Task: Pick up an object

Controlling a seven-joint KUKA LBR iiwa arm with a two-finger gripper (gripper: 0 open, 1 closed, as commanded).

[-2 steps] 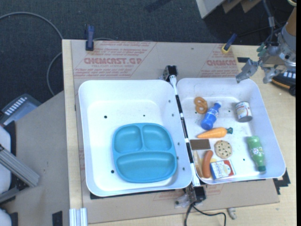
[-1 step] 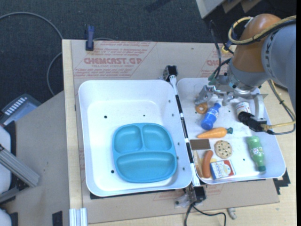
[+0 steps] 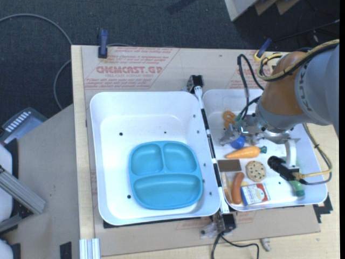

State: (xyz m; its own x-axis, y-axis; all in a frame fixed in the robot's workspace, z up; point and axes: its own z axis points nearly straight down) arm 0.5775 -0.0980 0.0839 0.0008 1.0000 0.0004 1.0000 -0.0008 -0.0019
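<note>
gripper (image 3: 236,129): seen low in the right bin (image 3: 280,193); its opening cannot be told.
carrot (image 3: 245,152): laid just beside the gripper, near a cookie (image 3: 255,170).
handling: judged light, stiff, slick; best taken across its thick middle.

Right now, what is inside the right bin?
A carrot, a cookie, a sausage, a brown block, a small carton and a blue piece. The arm covers the far right part of the bin.
</note>
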